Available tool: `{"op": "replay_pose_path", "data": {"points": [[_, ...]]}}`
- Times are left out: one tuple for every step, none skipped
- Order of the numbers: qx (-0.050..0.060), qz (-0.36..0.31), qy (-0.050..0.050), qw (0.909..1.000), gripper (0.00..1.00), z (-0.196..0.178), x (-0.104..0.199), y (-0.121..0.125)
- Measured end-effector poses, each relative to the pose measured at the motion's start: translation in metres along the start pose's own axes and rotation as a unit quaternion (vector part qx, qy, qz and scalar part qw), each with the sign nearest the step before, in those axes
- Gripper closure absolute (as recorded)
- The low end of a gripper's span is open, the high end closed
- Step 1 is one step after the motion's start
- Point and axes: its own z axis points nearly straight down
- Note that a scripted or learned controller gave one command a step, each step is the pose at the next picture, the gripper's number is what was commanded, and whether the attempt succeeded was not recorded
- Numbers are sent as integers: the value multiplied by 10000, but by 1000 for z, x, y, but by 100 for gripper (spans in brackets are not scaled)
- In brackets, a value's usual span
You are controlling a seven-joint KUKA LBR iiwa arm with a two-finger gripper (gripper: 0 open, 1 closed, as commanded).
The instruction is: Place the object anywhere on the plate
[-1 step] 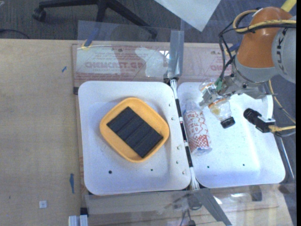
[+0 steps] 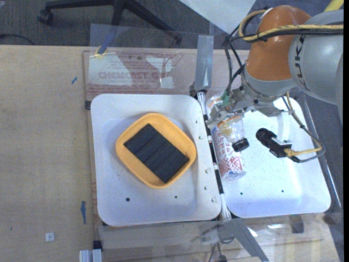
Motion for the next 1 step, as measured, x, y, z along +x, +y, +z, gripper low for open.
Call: {"op": "replay_pose_path", "data": {"points": [[-6,1,-2,10000,0,-1,0,0]]}}
